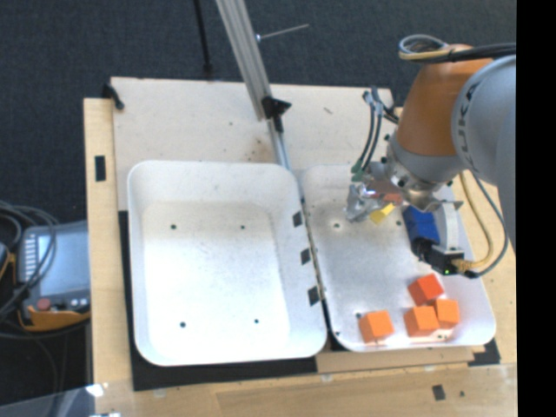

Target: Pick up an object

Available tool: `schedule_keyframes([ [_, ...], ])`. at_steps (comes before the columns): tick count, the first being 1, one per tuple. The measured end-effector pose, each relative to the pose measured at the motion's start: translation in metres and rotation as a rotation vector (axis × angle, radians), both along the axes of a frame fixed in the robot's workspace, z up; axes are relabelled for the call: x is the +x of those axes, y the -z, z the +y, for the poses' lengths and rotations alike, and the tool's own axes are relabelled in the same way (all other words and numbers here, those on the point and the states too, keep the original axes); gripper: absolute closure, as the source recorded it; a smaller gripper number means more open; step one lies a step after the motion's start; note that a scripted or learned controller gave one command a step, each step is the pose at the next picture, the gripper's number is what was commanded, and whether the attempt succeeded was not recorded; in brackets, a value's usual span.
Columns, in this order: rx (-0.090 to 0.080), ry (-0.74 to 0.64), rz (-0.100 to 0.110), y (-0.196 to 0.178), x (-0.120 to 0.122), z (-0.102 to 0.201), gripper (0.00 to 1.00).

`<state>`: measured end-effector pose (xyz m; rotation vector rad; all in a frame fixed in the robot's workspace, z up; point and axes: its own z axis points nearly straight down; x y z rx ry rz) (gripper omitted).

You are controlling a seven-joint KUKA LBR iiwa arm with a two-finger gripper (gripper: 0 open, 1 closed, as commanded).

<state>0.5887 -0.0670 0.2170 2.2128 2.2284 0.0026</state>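
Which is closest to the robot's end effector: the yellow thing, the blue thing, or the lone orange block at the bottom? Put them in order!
From the end effector:
1. Yellow object, right beside it in the right bin.
2. Blue object, a bit further right, under the arm.
3. Lone orange block, down by the right bin's near edge.

The arm (pixel 460 111) hides the far right corner of the right bin (pixel 365 268) and runs out of the picture at the right edge. Below the pincer (pixel 363 205), a small yellow piece (pixel 380 215) and a blue object (pixel 420 225) are partly covered, too unclear to name. Whether anything sits between the pincer's tips cannot be told.
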Motion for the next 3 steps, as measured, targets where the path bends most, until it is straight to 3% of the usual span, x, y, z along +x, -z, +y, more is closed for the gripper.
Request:
schedule_keyframes([
  [3, 0.002, -0.001, -0.002, -0.023, 0.056, 0.143, 1.00],
])
